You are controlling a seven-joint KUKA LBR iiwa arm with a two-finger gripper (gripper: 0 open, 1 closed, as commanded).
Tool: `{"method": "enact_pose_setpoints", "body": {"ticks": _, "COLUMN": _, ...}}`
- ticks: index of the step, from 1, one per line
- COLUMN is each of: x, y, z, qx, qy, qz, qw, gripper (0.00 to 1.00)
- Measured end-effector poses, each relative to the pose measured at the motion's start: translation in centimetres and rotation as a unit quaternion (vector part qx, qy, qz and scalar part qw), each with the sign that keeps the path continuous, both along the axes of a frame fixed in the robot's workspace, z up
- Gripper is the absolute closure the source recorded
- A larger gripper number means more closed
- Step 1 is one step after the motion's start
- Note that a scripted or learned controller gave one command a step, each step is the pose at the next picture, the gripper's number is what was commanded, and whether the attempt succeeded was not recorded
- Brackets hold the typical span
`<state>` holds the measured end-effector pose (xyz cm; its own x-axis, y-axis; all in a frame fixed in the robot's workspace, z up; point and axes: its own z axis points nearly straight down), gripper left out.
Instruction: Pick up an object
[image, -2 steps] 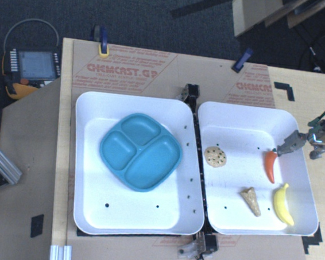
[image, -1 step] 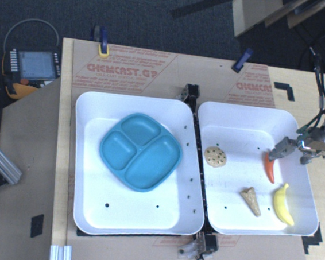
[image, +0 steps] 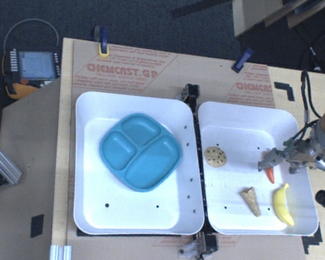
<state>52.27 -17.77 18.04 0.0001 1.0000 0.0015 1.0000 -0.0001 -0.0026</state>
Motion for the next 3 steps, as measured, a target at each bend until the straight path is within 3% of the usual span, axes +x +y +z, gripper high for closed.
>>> {"method": "enact_pose_setpoints", "body": {"ticks": 1, "x": -0.5, "y": 0.9, "z": -5.5, "qx": 0.0004, "qy": 0.001, "qz": 0.0, "qw": 1.0, "gripper": 0.0}}
{"method": "enact_pose_setpoints", "body": {"ticks": 2, "x": -0.5, "y": 0.8, "z": -4.3, "qx": -0.0012, "qy": -0.002, "qz": 0.0, "qw": 1.0, "gripper": 1.0}}
{"method": "enact_pose_setpoints", "body": {"ticks": 3, "x": 0.4, "y": 1.2, "z": 0.4, "qx": -0.0019, "qy": -0.004, "qz": 0.001, "qw": 1.0, "gripper": 1.0}}
